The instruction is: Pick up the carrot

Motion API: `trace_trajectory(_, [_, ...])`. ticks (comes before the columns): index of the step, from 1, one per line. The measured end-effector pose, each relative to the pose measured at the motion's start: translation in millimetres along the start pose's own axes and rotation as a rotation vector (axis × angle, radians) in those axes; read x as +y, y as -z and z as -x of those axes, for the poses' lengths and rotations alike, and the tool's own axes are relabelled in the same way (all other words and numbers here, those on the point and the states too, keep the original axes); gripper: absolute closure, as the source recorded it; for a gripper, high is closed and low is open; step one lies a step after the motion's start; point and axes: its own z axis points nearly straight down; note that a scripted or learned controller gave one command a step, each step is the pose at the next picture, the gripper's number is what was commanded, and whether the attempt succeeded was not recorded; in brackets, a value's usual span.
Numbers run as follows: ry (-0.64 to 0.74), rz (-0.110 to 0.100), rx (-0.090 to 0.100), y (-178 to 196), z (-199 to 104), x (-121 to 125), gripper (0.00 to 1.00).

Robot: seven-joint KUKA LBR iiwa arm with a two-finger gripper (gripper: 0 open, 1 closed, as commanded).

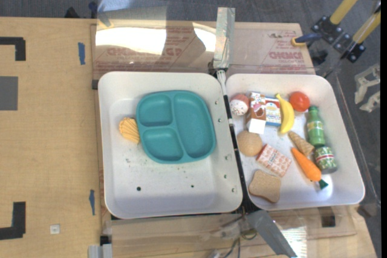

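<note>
The carrot is orange with a green tip at its lower end. It lies at a slant in the right bin, near that bin's right front part. A tan cone-shaped item touches its upper end, and a green can stands just to its right.
The right bin also holds a banana, a tomato, a green bottle, small cartons, a bun, a pink packet and a bread slice. In the left bin sit a teal divided plate and a shell-shaped cookie.
</note>
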Motion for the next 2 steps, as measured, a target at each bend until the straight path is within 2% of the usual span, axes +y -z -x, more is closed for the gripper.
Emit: trace_trajectory(2, [-0.003,-0.013,-0.017,24.7,4.0,-2.2,1.00])
